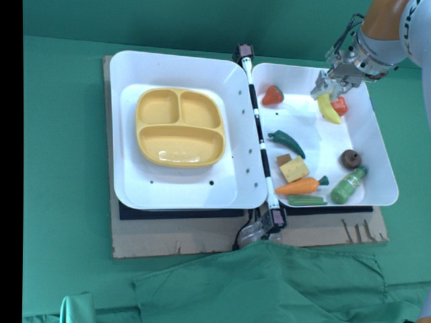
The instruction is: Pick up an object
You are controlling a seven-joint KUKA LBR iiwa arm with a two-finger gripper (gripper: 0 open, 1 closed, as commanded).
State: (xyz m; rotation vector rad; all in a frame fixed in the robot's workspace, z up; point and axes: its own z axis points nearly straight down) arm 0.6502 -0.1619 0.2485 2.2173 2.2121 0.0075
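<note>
You are looking down on two shallow white plastic bins sitting side by side on a cardboard sheet (168, 242) over green cloth. In the right bin (380, 173), at its far right, the two-finger metal gripper (326, 86) is sitting directly over the top end of a small yellow banana-shaped toy (329, 109). The banana's upper tip is lying right at the fingertips, but you cannot tell whether the fingers are clamping it or standing apart. The banana's long axis is running from far-left to near-right, its lower tip pointing toward the bin's near right. A red toy piece (341, 105) is touching its right side.

Part of some lettering is showing on the arm's grey casing at the top right, too cut off to read.

Elsewhere in that bin, a glossy red strawberry-like toy (272, 95) is lying at the far left, a dark green pepper (287, 142) near the middle, and a yellow wedge of cheese (294, 169) with a brown block (283, 159) touching its far side. An orange carrot (300, 186) and a green pod (306, 200) are lying along the near wall, a green bottle (347, 186) beside them, and a round brown toy (349, 158) just beyond it.

The left bin (128, 180) is holding a smooth yellow divided plate (180, 127) with three compartments.
</note>
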